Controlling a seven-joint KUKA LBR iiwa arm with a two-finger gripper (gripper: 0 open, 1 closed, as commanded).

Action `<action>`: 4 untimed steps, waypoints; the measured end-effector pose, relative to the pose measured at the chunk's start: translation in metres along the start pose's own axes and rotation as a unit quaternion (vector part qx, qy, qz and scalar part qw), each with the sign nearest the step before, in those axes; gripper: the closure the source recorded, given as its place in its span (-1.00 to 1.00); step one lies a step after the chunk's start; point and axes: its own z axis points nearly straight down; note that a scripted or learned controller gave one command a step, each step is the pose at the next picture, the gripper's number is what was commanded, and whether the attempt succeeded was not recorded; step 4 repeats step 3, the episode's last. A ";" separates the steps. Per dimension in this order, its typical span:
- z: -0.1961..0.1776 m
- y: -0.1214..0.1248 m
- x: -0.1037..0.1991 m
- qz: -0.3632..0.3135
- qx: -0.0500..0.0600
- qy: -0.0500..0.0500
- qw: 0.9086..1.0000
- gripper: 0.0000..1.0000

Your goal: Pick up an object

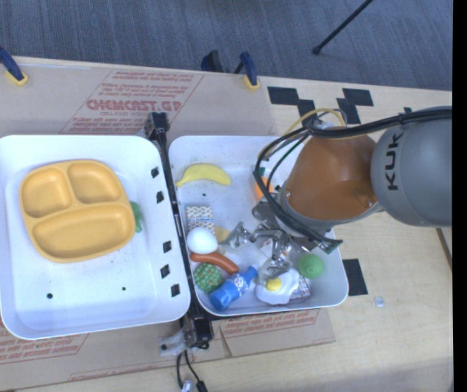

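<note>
My gripper (276, 250) hangs low over the right part of the right bin (237, 152), under the orange wrist band (331, 178). It sits just above a fried-egg toy (275, 287) and beside a green ball (311, 265). To its left lie a white egg (202, 241), a red sausage (215, 261), a green round piece (207, 278) and a blue bottle (233, 288). A yellow banana (203, 174) lies at the bin's far side, with a patterned packet (200, 215) below it. Nothing is visibly held.
The left bin (21, 300) holds a yellow divided tray (77, 209) with a small green item (138, 217) at its right edge. A black divider with clips (166, 211) runs between the bins. An orange item (260, 188) peeks out beside the arm's cables.
</note>
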 end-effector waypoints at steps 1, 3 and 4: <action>-0.002 -0.047 -0.063 -0.063 0.004 0.002 0.998 -1.00; -0.011 -0.063 -0.034 -0.180 0.001 -0.001 0.984 1.00; -0.011 -0.063 -0.034 -0.180 0.001 -0.001 0.984 1.00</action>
